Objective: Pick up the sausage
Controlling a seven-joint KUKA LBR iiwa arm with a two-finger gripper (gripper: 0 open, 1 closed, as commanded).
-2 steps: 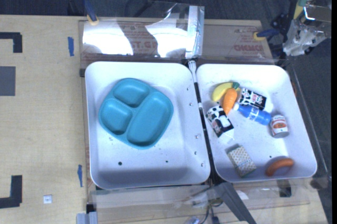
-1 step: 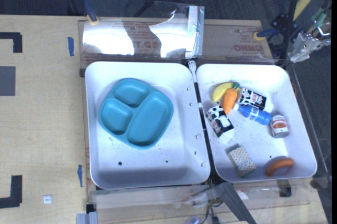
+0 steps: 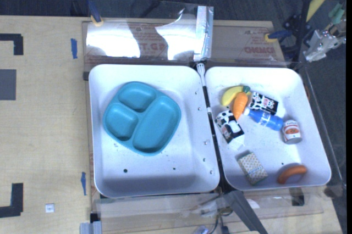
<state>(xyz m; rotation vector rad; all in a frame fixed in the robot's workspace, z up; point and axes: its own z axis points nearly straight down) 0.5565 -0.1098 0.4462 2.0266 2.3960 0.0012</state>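
A wooden counter (image 3: 38, 117) carries two shallow white bins side by side. The left bin (image 3: 110, 172) holds a blue divided plate (image 3: 143, 116) at its centre. The right bin (image 3: 313, 117) holds small toys; the sausage (image 3: 291, 173), a reddish-brown oblong, lies at five o'clock, near the front rim. It looks light, smooth and probably slippery; pinching across its middle seems safest. The end effector (image 3: 324, 40), at the frame's two o'clock, is blurred, so its state cannot be told.
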